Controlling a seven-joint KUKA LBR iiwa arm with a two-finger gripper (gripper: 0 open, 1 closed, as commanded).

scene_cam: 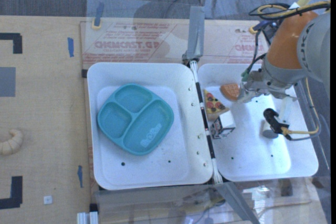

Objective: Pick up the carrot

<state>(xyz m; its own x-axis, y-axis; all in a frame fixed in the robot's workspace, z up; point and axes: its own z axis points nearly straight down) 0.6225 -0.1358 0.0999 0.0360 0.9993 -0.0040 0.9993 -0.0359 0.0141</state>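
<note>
Starting at the near edge, two shallow white bins sat side by side on the wooden bench (42, 113). The left bin (105, 165) held a teal divided plate (136, 119) about its centre, its long compartment turned toward five o'clock. Out on the bench, at nine o'clock from that bin, lay a pale croissant-shaped piece (10, 141). In the right bin (262, 165), a small black-and-white box (223, 126) stood by the left wall at nine o'clock. Just beyond it, toward ten o'clock, lay a toy pizza slice (214, 103). The carrot (230, 92), an orange lump, lay farther back at about eleven o'clock in the right bin, just beside the pizza slice. The gripper (245, 91) hung at the carrot's three o'clock side, very near it; whether it was open, closed or gripping could not be told. The arm's orange band (286, 44) rose behind, toward one o'clock. Farthest back lay a clear sheet (131, 42) with red lettering.
</note>
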